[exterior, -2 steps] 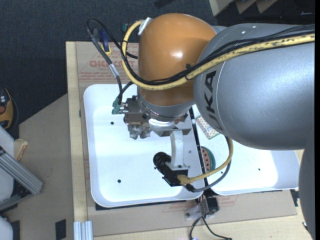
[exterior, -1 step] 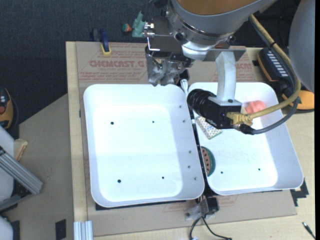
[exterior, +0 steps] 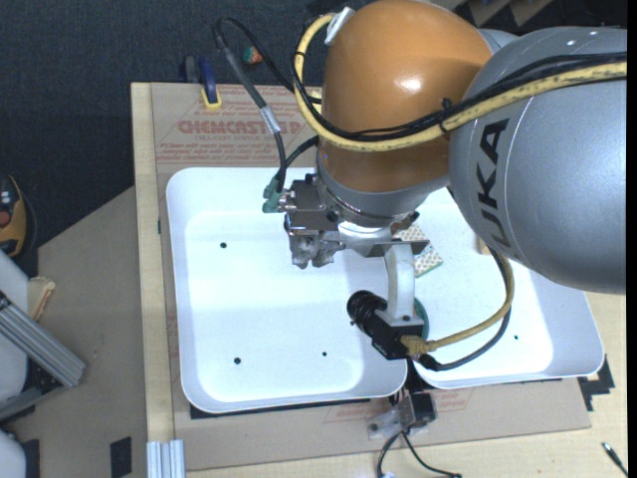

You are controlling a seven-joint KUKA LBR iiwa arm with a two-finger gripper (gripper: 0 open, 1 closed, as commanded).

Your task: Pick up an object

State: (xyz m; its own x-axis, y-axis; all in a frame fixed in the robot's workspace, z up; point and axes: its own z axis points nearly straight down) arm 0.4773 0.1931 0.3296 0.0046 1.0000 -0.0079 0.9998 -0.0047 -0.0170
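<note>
My gripper (exterior: 312, 255) hangs low over the left bin (exterior: 249, 297), near that bin's upper right part. Nothing shows beneath or beside it on the white floor there. The arm's orange band and grey wrist cover the area above the divide between the bins. A small beige item with a dotted pattern (exterior: 428, 259) peeks out from under the arm in the right bin (exterior: 537, 337). A bit of teal (exterior: 423, 314) shows just below it, behind a black cable fitting; what it belongs to I cannot make out.
A black cable fitting (exterior: 378, 329) and a yellow hose (exterior: 478, 329) hang from the arm over the rim between the bins. A brown board with red lettering (exterior: 219, 127) lies behind the bins. Metal rails (exterior: 40, 352) stand to the far left.
</note>
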